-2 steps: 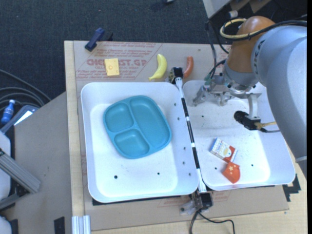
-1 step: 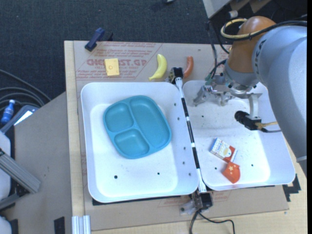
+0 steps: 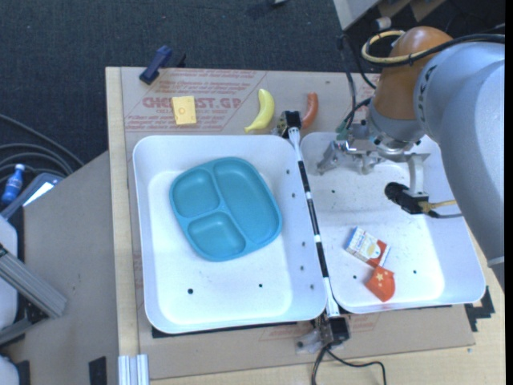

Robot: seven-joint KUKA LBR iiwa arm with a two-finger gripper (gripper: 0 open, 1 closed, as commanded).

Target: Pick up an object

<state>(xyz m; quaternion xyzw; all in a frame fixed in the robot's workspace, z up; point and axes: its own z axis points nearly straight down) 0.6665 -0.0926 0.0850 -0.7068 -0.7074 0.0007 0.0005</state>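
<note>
Red-orange and small, an irregular plastic piece (image 3: 381,283) lies near the front edge of the right-hand shallow white bin (image 3: 437,255). Just behind it, close but seemingly not quite touching, is a small white carton with orange print (image 3: 367,247), lying flat and turned at an angle. Both sit in the near half of that bin, well apart from the gripper. Across the divider, the left-hand shallow white bin (image 3: 160,279) holds a light-blue plastic plate with three compartments (image 3: 226,207). It sits upright, a little behind the bin's middle and skewed to the bin's sides. Farther back, the grey arm with its orange band reaches in from the right and sets the metal gripper (image 3: 350,156) low over the far left part of the right bin, near the divider. How far open it is cannot be told from this slant (the wrist hides much of it), and nothing can be seen in its hold. Behind both bins, the brown board surface with red lettering (image 3: 232,87) carries a yellow toy banana (image 3: 260,111). Just to its right lies an orange-red sausage-shaped thing (image 3: 309,109), and to its left a small yellow square block (image 3: 183,111). A dark-blue object (image 3: 155,65) sits at the far left corner, overhanging the edge.
</note>
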